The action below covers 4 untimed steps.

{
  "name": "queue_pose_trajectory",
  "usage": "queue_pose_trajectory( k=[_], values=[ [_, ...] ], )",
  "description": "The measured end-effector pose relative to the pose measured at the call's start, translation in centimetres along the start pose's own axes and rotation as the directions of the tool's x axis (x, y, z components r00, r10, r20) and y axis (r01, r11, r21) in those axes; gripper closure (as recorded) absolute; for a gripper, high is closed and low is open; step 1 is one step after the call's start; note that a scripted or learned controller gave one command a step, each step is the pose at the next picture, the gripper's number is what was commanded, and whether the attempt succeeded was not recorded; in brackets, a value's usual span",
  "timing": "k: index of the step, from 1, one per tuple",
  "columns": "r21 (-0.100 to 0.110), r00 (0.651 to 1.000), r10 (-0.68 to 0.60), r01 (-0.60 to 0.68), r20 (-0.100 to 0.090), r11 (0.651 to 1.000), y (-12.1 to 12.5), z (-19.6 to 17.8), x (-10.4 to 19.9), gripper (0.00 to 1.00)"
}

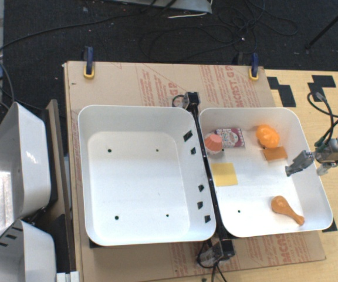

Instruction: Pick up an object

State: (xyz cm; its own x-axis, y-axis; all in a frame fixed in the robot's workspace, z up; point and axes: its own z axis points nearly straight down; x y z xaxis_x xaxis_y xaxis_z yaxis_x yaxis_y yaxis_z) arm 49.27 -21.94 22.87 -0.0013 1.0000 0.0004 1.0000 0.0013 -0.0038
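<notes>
Overhead, two white bins sit side by side on a brown board, touching along a black divider strip. Left bin has just a few dark dots on its floor. Right bin holds the objects: orange ball near the far wall, tan block just beside it on the near side, touching or almost touching. Pink-and-white packet lies near the far left corner, with a pink cup touching its left end, close to the divider. Yellow square lies flat mid-bin, left of centre, apart from the rest. Orange pear-shaped toy lies on its side near the front right corner, narrow end pointing to the front right rim. Gripper comes in from the right, over the right rim of the right bin, level with the gap between block and toy. It touches none of the objects and holds nothing. How far its jaws are spread I cannot tell; the tip is a small grey blur. Two orange clamps pin the board's far edge, cables run over the dark floor beyond, and more white tubs stand at the left.
</notes>
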Motion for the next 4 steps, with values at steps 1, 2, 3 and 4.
queue_pose_trajectory(
  k=[1, 2, 3, 4],
  values=[
    [-0.006, 1.0, -0.007, 0.007, 0.0, 1.0, 14.7, 3.5, 0.0, 0.0],
    [0.009, 1.0, 0.003, -0.003, -0.003, 1.0, 12.3, 12.3, -0.2, 0.0],
    [-0.002, 1.0, -0.007, 0.007, 0.0, 1.0, 13.0, 13.9, 8.7, 0.0],
    [0.002, 1.0, 0.003, -0.003, -0.001, 1.0, 8.9, 13.8, 10.5, 0.0]
  ],
)
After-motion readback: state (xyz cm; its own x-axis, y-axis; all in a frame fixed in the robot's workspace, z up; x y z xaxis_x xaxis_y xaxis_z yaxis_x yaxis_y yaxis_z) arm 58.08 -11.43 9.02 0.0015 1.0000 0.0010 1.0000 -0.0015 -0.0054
